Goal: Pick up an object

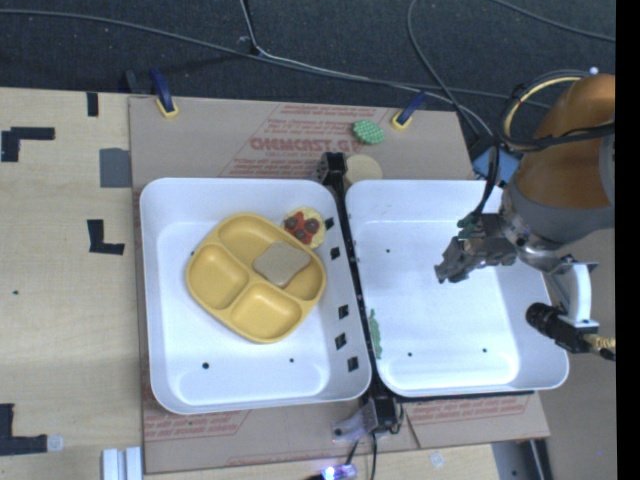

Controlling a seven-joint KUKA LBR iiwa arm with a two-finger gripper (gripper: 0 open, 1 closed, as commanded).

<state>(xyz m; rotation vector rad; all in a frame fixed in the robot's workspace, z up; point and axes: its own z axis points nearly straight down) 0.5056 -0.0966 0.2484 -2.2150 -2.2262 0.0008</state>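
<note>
Bright, even light from overhead. Soft shadow sits just under the gripper. Slightly grainy, mild blur throughout.

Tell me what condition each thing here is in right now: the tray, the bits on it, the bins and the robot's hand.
Yellow divided tray: flat in the left bin, turned at an angle.
Grey-brown square piece: lying on the tray's middle.
Small red item: at the tray's upper corner.
Left bin: holds the tray.
Right bin: the hand hangs above it.
Hand: over the right bin, nothing seen in it.
Green item: on the cardboard behind the bins.
</note>
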